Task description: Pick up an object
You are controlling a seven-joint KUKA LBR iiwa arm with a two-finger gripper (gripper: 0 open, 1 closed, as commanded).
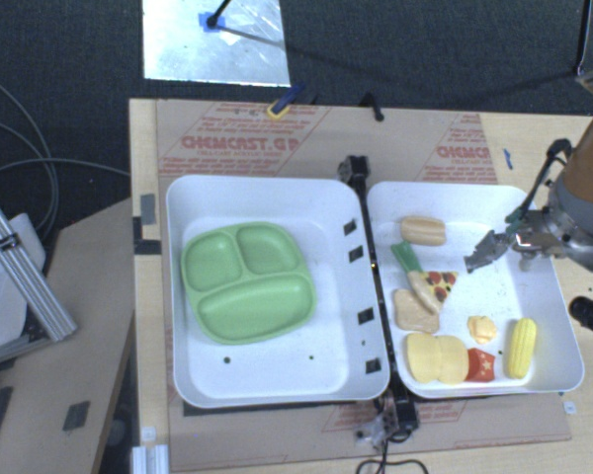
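My gripper (482, 253) hangs over the right bin (549, 294), above a bare patch of its floor, just right of the pizza slice (438, 285). Nothing shows in it. Toy food lies in this bin: a bread roll (422, 230) at the back, a green piece (407, 257), a tan bread slice (412, 311), a yellow wedge (436, 358), a red piece (480, 365), a small orange piece (481, 329) and a corn cob (520, 348) at the front right.
The left bin (208, 363) holds a green divided plate (247, 281). Black clips line the wall between the bins (368, 294). The grey arm with its orange band (585, 181) reaches in from the right.
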